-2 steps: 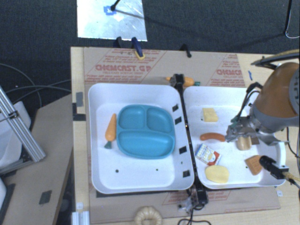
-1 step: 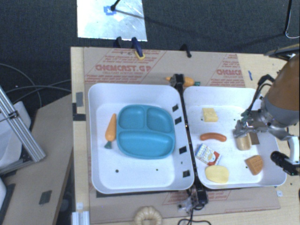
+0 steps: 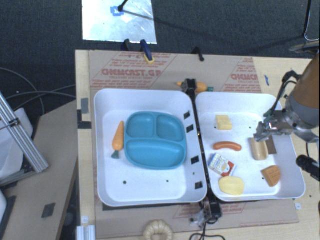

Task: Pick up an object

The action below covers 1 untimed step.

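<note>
Near the right bin's (image 3: pixel 292 181) right wall, the gripper (image 3: pixel 266 130) hangs just above a tan bread piece (image 3: pixel 258 149); whether it is spread is unclear. Nothing looks lifted yet, so the grasp and raise remain.

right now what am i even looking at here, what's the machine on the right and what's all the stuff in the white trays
This is one photo from a camera fixed above a workbench, looking down at a slant. The grey machine with the orange band at the right is a robot arm; its gripper hangs over the right bin, just above a tan bread-like piece. I cannot tell whether it is gripping anything.

The right bin also holds toy food: a yellow cheese block, a sausage, a small printed packet, a pale yellow lump and an orange-brown wedge.

The left bin holds a blue divided plate with a toy carrot beside it.
</note>
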Tool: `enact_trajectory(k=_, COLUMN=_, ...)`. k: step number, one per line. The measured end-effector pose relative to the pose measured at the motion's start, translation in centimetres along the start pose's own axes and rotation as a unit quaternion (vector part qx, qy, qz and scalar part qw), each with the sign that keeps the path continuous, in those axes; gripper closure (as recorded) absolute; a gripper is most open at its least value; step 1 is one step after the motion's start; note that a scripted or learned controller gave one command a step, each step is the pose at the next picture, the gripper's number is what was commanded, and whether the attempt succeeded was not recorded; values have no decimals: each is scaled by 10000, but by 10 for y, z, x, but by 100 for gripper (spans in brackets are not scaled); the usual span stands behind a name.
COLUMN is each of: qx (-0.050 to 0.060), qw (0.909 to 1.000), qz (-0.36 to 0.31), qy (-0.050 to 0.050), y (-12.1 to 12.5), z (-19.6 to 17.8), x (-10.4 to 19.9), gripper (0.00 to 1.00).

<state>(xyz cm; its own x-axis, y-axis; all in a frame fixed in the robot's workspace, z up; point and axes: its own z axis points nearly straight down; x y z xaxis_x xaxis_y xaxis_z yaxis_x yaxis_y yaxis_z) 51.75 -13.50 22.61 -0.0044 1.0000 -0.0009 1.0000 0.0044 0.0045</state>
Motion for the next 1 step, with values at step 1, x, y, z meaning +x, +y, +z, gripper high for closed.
enact_trajectory(k=1, qx=3, qw=10000, qz=-28, qy=8, y=34, z=-1, x=55, gripper=100)
